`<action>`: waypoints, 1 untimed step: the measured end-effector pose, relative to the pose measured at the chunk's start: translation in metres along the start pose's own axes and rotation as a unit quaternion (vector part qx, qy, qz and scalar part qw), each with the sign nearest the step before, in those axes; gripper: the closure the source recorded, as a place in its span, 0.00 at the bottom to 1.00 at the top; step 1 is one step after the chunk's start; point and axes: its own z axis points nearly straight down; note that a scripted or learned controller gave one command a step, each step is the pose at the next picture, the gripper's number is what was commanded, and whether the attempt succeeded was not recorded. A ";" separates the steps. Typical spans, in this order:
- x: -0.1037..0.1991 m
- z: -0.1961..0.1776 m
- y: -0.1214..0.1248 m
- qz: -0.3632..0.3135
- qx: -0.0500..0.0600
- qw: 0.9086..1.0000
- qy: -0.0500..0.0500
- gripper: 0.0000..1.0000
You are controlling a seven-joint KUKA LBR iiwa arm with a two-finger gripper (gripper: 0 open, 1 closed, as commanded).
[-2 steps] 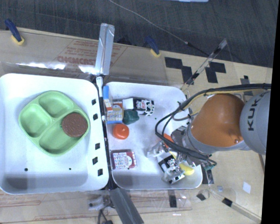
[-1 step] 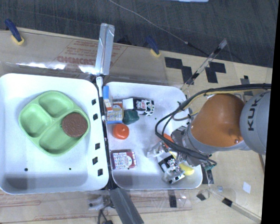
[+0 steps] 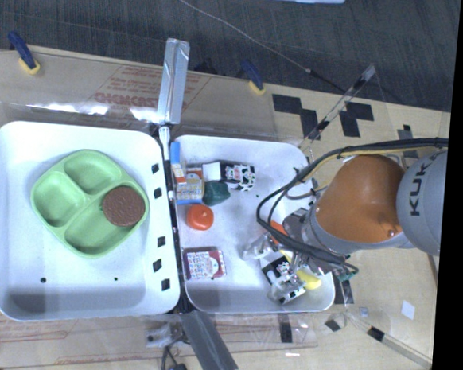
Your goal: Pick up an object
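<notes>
My gripper is low in the front right corner of the right bin, under the orange-banded wrist. A small yellow object lies right beside it, partly hidden by the gripper body. Whether the yellow object is held is not visible. Further left in the same bin lie a red-orange ball, a red printed packet, a small carton, a dark green piece and a black-and-white patterned item.
The left bin holds a green divided plate with a brown disc on it. A metal divider strip rises between the bins at the back. Black cables loop off the wrist over the right bin.
</notes>
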 end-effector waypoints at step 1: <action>0.000 0.000 0.000 0.000 0.000 1.000 0.000 0.00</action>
